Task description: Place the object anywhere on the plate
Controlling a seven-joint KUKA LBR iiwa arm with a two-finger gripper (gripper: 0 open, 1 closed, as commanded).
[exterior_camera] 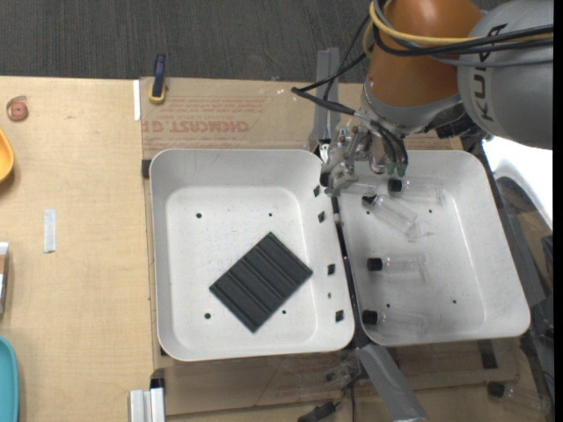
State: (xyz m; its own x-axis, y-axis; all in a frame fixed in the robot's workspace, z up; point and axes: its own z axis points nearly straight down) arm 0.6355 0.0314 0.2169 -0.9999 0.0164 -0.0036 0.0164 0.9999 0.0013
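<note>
— Step in hand?
— Pickup, I'd judge: the gripper [365, 163] hangs up and right of the dark ribbed plate [261, 281]; its grip I cannot tell.
— Object?
— Clear black-capped tubes [400, 264] lie right of the plate. Next: secure one, carry it over the plate, release.

A single fixed camera sits above the worktop [79, 262] and looks down at a slant, with the far edge of the worktop and dark carpet [176, 16] along the top of the frame. It stands far enough back to take in both white bins: the left bin [171, 183] near the centre, the right bin [479, 236] toward the right side. The arm [440, 42] enters from the upper right, close to the lens and large in view.
</note>
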